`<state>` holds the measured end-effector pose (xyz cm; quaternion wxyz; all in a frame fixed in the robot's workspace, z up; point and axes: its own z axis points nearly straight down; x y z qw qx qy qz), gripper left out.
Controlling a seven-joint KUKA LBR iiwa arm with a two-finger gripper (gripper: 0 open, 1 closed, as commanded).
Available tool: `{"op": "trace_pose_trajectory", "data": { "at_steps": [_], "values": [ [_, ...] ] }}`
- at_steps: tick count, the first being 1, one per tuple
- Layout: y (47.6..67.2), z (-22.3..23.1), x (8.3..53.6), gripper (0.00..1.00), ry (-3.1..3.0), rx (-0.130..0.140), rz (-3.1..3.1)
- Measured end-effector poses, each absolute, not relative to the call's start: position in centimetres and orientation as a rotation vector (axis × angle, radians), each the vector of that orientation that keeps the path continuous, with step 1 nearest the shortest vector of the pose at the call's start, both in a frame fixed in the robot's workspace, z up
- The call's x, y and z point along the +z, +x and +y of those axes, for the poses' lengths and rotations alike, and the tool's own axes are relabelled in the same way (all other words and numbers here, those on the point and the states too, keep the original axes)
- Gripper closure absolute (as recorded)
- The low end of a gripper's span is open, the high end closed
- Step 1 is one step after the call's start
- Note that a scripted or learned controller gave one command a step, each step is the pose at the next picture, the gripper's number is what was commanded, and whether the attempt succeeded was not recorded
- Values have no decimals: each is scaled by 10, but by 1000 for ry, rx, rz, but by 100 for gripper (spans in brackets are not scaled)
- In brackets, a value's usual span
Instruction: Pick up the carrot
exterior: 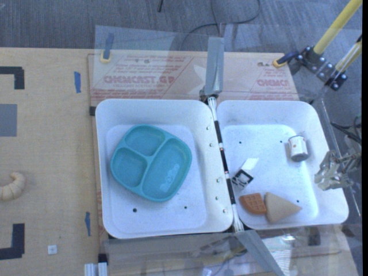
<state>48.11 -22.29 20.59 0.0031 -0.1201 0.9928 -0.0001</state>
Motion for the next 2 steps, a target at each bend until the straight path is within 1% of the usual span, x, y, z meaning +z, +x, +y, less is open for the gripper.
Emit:
{"op": "trace_pose_trajectory", "data": {
  "at_steps": [1,2],
  "values": [
    [541,-174,210,100,-579,0,3079],
    [509,-224,232,100,-549,-3,3085]
  ]
}}
